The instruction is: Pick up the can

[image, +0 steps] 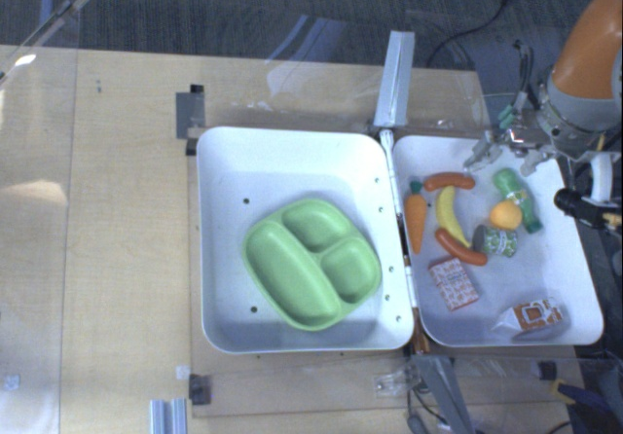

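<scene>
I see the fingers (508, 152) spread and empty over the right bin's far edge, the can (497, 240) lying nearer me, below them.

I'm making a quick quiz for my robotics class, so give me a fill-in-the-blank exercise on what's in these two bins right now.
1. The green divided plate has ____ compartments.
2. The plate lies in the ____ bin of the camera view.
3. The banana lies between two ____, one above it and one below it.
4. The carrot lies along the right bin's ____ edge.

Missing words: three; left; sausages; left
</scene>
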